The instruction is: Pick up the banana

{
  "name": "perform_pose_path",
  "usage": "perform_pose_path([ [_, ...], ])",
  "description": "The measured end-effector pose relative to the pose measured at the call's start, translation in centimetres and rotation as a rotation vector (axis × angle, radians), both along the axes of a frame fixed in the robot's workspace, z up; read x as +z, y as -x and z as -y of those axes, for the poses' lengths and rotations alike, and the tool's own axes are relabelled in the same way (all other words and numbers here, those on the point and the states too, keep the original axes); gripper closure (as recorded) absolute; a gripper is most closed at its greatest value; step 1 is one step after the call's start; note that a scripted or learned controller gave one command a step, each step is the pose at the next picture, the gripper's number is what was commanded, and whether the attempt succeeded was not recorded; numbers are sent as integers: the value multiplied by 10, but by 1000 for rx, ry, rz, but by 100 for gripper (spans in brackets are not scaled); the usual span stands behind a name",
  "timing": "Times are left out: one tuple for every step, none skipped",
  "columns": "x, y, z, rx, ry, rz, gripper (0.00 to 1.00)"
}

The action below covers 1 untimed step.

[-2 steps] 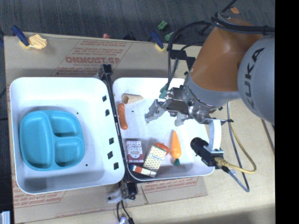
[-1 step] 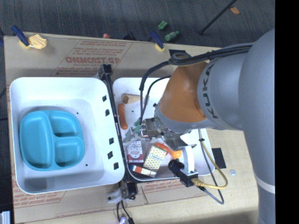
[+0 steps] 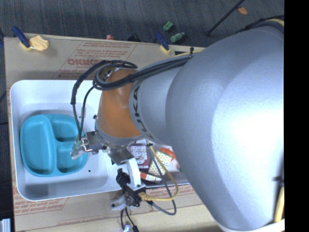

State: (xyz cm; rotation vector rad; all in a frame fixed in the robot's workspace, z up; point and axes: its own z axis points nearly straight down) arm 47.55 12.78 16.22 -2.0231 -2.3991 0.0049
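Observation:
My arm's grey body and orange band (image 3: 118, 110) cover the right bin and the right edge of the left bin (image 3: 29, 93). The gripper (image 3: 112, 151) hangs below the band, over the divide between the two bins, and the wrist hides most of it. A blue compartment tray (image 3: 46, 144) lies in the left bin, just left of the gripper. A red and white printed packet (image 3: 161, 161) pokes out from under the arm, close to the gripper's right. No yellow fruit can be made out around the arm.
The bins sit on a cardboard sheet (image 3: 96, 50). Blue clamps hold the sheet at the top left (image 3: 21, 36) and top middle (image 3: 161, 40). Green bits (image 3: 174, 35) lie on the dark floor beyond the bench.

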Motion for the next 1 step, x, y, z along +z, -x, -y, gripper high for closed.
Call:
perform_pose_path([
  [167, -16, 53, -8, 0, 4, 0],
])
